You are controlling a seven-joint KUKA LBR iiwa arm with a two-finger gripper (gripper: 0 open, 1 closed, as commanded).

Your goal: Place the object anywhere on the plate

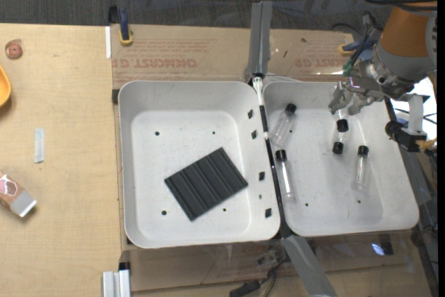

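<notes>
Over the far part of the right bin my pincer hangs, and whether it is released or clenched I cannot tell. Just below it stand two small black-capped vials, with a clear tube beside them. Well off to its left, against the divider, lie two more tubes. Further left, in the left bin, rests the dark ribbed plate (tilted, lying flat).

The pincer hangs over the right bin; clear tubes lie below it, the dark ridged plate far left.
</notes>
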